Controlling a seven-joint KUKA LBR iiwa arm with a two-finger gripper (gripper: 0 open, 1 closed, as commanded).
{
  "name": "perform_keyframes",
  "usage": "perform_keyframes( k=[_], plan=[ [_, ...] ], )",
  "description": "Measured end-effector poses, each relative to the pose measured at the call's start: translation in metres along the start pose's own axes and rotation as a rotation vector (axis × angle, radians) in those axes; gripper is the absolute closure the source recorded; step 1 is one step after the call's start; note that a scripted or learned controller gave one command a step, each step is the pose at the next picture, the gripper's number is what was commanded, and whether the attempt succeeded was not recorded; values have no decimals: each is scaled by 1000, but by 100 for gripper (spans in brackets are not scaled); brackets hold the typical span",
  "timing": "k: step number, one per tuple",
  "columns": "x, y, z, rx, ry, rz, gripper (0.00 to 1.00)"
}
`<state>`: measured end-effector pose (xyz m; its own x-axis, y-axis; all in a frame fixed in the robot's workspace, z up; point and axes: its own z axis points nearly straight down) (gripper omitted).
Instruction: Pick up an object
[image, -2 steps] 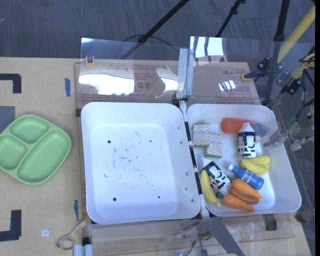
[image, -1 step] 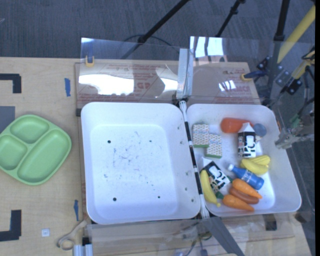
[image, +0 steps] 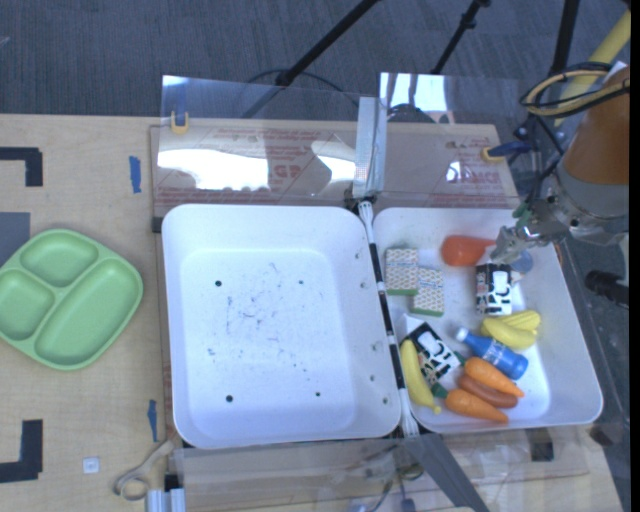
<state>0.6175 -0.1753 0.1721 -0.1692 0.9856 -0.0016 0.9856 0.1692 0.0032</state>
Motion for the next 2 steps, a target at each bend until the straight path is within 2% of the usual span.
perform_keyframes(
  k=[1,2],
  plan=[
    [55,32,-39,1,0,197,100],
    [113,70,-61,2,0,476,100]
  ],
)
